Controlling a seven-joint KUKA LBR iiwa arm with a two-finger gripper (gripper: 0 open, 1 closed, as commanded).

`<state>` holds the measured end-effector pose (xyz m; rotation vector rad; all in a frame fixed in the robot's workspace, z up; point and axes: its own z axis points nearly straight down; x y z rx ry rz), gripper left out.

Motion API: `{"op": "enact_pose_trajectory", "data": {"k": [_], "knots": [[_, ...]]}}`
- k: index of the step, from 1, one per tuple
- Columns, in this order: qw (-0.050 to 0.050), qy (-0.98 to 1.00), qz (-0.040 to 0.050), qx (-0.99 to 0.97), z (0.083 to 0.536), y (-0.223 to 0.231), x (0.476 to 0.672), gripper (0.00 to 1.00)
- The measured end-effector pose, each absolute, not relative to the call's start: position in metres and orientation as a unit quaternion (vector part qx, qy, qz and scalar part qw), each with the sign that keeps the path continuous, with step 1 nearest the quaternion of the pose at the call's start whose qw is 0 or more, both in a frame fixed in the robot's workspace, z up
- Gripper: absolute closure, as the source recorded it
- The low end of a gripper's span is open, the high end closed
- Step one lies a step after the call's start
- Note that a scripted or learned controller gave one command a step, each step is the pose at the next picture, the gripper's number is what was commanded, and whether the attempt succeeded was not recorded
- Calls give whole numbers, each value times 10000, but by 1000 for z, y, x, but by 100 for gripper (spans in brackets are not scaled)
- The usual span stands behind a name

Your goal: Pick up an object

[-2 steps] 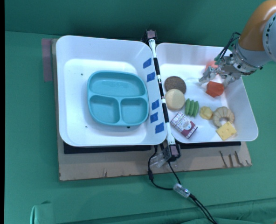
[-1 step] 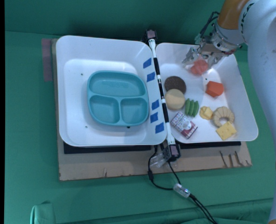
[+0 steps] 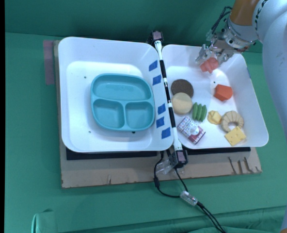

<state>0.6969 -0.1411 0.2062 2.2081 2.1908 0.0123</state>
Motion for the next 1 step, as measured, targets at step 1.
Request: {"op": "enact_pose_trajectory", "data": {"k": [1], "knots": [[63, 7058, 45, 7084, 342, -71, 650, 100]]}}
